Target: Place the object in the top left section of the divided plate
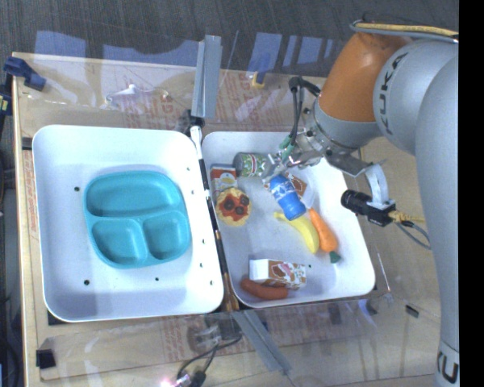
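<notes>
Bench (113, 95): wood top w/ clear sheet over it. Two white bins sit directly on it, side by side, touching at the inner rims. Left bin (52, 240) is left of the metal bar (206, 63); right bin (356, 274) is just right of it and below. The bar lies on the bench at the bins' far side, above the seam btwn them. Blue clip (22, 71) at far-left corner, well left of the bar.
</notes>
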You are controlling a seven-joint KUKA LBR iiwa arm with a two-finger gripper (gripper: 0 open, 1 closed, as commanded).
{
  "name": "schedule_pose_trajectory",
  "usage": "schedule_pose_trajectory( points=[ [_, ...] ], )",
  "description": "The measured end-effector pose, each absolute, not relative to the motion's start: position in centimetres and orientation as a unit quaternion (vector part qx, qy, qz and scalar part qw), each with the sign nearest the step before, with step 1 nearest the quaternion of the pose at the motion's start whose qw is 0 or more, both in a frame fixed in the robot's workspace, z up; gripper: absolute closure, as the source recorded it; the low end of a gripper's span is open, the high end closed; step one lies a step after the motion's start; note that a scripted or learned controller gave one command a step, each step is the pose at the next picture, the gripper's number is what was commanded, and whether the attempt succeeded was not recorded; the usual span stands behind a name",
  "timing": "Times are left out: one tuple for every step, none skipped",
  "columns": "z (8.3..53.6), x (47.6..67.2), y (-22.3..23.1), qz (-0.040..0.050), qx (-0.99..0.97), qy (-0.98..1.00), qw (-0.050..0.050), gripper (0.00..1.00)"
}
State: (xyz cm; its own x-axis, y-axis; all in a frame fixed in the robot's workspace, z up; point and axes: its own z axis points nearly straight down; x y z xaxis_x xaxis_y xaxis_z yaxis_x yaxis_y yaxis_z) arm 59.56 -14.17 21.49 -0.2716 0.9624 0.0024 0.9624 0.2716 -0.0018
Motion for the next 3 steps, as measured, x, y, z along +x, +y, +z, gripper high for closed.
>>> schedule_pose_trajectory(
  points=[
    [19.1,57.4,-3.4,0.0014,-0.576,-0.818,0.002,1.00],
    [19.1,54.2,2.6,0.0009,-0.350,-0.937,0.002,1.00],
    [19.1,54.2,2.5,0.0009,-0.351,-0.936,0.002,0.00]
  ],
)
